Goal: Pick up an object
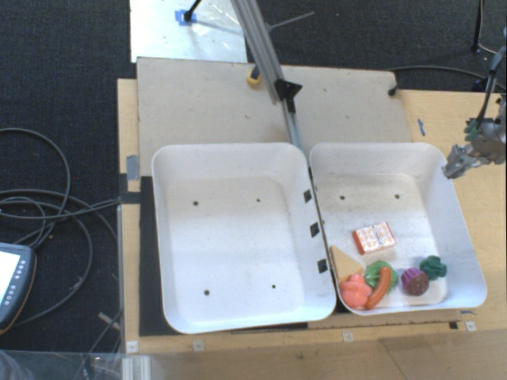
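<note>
Jaw state: cannot be told. The gripper (461, 161) shows at the right edge of the camera view as a small grey tip, too small and too oblique to read. Nothing is seen held in it.

Position: the gripper sits over the upper right rim of the right bin (380, 182), well apart from any object. The arm (493, 125) enters from the right.

Contents: all candidate objects are crowded into the right bin's near corner. An orange-and-white box (374, 237) lies slightly apart, up-bin from the rest. Below it, a tan wedge (342, 260) rests against the dividing wall. Touching or nearly touching one another along the near wall: a red lump (356, 290), a green piece (377, 272) with a carrot (379, 286) across it, a purple piece (414, 281) and a dark green piece (433, 267). The left bin (230, 236) holds nothing to pick.

Assessment: the step in hand is the approach; no grasp is begun. The box is judged the best target: it has bare floor on most sides and flat faces, so fingers can descend either side without fouling neighbours. The gripper should travel toward the near corner, centre over the box, align across its shorter width, then descend.

Risks: the clustered pieces sit tight against the wall and each other; a descent there is likely to strike the rim or pinch two pieces at once. The rounded pieces may also roll from a closing grip.
</note>
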### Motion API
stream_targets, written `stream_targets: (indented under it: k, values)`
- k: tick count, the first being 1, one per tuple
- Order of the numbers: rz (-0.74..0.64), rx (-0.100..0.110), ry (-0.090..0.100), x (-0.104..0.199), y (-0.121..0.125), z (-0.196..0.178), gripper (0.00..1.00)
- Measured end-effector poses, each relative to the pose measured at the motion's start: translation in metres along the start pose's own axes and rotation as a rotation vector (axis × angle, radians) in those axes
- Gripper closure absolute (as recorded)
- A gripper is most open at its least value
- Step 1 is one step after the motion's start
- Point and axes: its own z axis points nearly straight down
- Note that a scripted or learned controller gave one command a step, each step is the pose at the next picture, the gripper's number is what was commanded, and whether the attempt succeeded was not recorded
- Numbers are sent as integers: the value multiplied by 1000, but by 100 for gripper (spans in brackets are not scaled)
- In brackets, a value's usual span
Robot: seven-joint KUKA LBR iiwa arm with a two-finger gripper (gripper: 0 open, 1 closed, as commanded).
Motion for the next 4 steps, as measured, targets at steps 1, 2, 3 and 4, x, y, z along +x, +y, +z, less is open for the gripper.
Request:
stream_targets:
  k: [1,2,3,4]
  values:
    - [0,3,1,0,1,-26,100]
    - [-6,6,5,56,4,-23,100]
    - [-4,8,4,98,-4,-12,100]
    - [-5,6,5,148,-16,-15,100]
